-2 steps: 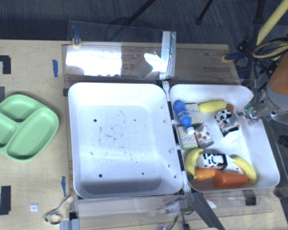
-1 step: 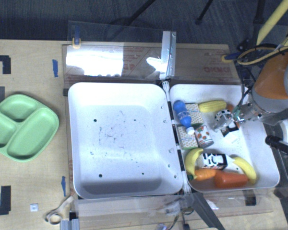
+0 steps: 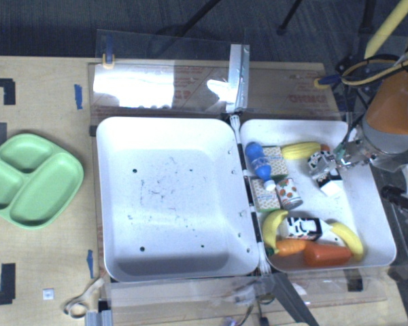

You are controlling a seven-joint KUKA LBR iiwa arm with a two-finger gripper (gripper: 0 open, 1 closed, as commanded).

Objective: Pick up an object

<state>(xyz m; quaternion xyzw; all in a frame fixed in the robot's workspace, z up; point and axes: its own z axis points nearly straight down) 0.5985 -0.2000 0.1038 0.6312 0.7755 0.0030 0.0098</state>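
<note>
The right bin (image 3: 367,202) holds the objects. A blue bottle (image 3: 258,160) lies on a patterned packet (image 3: 266,182) at its left side, with a small can (image 3: 290,193) beside them. A yellow piece (image 3: 300,150) rests near the back wall. At the front lie a banana (image 3: 272,227), a black-and-white cow-patterned item (image 3: 303,228), an orange carrot (image 3: 290,247), a red item (image 3: 326,254) and a second banana (image 3: 348,238). My gripper (image 3: 324,168) hangs low over the bin's right middle, just right of the yellow piece, with a small white thing (image 3: 330,186) right under it.
The left bin (image 3: 170,189) sits beside the right one, sharing a middle wall. A green divided plate (image 3: 32,180) lies on the bench at far left. A clear panel (image 3: 170,80) stands behind the bins. The arm's orange band (image 3: 393,111) is at the right edge.
</note>
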